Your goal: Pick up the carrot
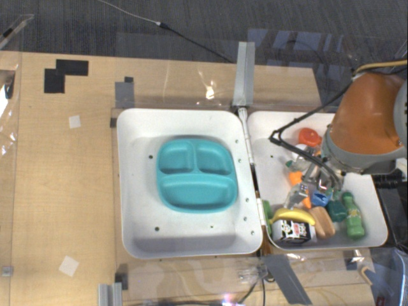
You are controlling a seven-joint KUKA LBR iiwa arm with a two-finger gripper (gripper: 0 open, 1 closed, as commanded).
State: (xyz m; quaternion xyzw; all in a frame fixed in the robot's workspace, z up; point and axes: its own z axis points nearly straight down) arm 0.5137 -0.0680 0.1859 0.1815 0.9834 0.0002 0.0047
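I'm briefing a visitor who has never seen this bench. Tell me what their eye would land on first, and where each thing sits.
First the teal divided plate, alone in the middle of the left bin. Next the arm's big orange band looming over the right bin, with the gripper down among crowded toy food. There a banana lies on a dark can at the near edge, beside a green bottle.

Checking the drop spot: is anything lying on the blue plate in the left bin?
No, the blue plate sits bare in the left bin.
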